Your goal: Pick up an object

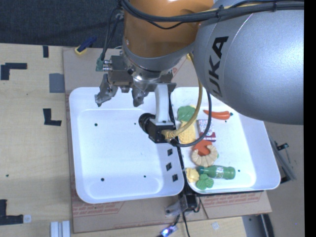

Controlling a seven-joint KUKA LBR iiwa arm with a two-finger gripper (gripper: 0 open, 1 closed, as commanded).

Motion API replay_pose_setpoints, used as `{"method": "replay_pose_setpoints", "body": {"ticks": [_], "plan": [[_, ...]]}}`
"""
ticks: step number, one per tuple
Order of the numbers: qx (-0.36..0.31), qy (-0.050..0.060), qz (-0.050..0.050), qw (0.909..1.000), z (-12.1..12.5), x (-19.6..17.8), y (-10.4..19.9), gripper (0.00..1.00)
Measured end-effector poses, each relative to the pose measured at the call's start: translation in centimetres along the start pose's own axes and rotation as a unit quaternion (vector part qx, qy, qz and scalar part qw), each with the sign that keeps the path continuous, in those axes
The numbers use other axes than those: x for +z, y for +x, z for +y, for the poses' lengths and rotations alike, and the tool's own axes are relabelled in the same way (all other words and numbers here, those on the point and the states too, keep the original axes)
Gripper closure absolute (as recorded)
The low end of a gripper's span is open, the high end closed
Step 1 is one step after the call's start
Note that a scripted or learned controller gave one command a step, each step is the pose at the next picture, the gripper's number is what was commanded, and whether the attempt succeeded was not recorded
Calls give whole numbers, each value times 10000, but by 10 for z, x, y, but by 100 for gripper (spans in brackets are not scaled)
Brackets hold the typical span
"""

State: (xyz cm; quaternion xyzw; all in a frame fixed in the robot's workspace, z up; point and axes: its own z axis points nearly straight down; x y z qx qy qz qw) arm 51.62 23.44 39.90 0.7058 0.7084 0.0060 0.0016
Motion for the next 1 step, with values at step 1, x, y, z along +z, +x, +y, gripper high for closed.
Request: {"method": "replay_pose_setpoints", "body": {"ticks": [1], "plan": [[4, -12, 0, 10000, -1, -143, 0, 100]]}}
